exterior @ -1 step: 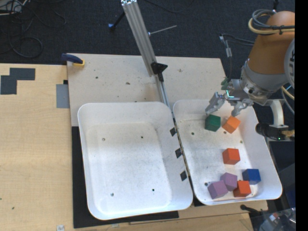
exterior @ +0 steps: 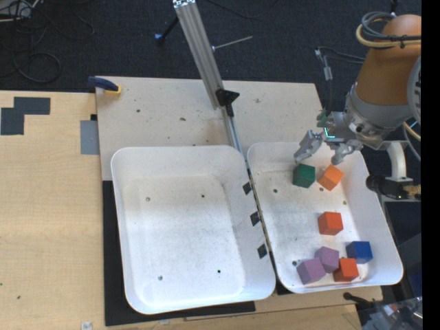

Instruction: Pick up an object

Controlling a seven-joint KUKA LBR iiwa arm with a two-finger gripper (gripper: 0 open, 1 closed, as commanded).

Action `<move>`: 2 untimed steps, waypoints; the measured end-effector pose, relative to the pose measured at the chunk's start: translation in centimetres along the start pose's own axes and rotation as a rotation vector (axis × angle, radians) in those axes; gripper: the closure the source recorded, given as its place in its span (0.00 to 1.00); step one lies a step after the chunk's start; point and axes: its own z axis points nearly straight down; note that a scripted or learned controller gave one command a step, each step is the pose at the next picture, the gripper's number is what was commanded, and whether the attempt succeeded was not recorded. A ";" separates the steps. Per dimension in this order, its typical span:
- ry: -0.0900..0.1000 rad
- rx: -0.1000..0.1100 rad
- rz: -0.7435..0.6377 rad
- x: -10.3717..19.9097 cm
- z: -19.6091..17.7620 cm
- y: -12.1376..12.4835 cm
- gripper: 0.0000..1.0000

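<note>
The right bin point(exterior: 385, 239) holds several blocks. A green cube point(exterior: 304, 176) and an orange cube point(exterior: 331, 177) lie near its far end. A red-orange cube point(exterior: 331, 223) sits mid-bin. At the near end a blue cube point(exterior: 359, 251), two purple cubes point(exterior: 328, 258) point(exterior: 311, 271) and a small orange cube point(exterior: 346, 269) are clustered. My gripper point(exterior: 323, 150) hangs just above the green and orange cubes, fingers point(exterior: 306, 146) spread apart, nothing between them.
The left bin point(exterior: 137, 184) stands beside the right one, with black clips point(exterior: 255, 218) along the shared rim. A slanted aluminium rail point(exterior: 203, 53) rises behind the bins. A blue-yellow clamp point(exterior: 104, 84) lies at the board's far left corner.
</note>
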 end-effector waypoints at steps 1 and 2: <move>0.000 0.005 0.000 0.4 4.4 -0.1 0.00; 0.000 0.006 0.002 -0.1 9.1 -0.7 0.00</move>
